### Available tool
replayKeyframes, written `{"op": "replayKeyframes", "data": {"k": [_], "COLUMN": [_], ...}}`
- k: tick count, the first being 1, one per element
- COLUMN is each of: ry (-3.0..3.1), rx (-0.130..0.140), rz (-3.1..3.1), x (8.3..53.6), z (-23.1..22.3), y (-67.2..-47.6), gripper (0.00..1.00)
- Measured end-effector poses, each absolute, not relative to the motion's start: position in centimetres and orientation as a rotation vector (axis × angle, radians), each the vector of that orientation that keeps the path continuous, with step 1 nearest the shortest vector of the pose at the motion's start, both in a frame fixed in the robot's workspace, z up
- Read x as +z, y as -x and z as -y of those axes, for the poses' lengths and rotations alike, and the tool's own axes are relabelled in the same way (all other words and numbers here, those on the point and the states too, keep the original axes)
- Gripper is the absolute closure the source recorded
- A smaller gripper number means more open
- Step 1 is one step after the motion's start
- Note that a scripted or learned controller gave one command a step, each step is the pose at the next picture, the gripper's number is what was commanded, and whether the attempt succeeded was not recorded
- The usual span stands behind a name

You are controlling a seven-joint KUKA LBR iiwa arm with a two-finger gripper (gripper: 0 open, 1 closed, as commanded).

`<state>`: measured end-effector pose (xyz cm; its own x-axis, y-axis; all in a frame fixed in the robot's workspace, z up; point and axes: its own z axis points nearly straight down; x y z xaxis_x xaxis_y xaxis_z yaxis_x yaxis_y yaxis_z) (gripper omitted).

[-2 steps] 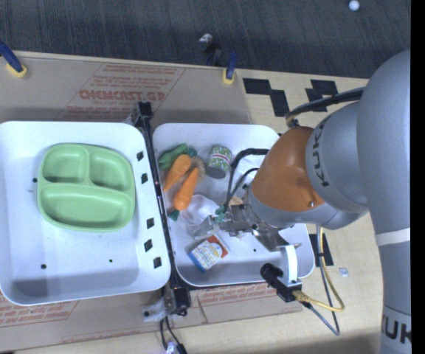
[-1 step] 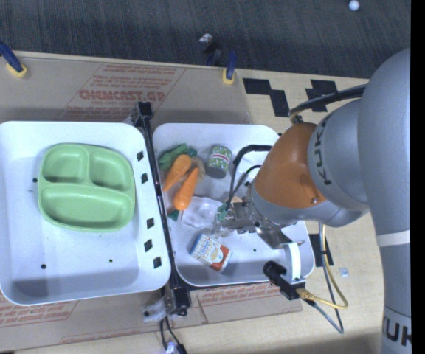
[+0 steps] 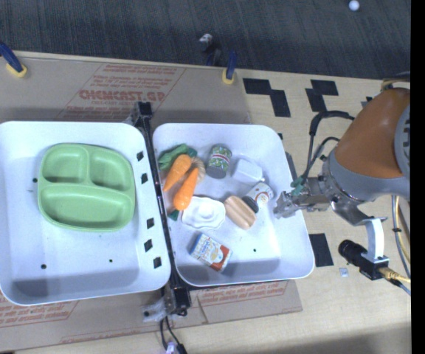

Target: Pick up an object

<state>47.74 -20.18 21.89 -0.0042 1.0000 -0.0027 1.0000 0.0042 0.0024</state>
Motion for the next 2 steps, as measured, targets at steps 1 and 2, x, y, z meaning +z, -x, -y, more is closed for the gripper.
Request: {"op": "replayKeyframes", "data": {"k": [1,2], "ry": [-2.214,-2.213], "rx": [-0.002,0.001], "rz": [-2.227,-2.225], "x": [21.5,25.3], "z": [21.1,21.2], "y": [-47.7,-47.8], "gripper": [1.00,1.00]}}
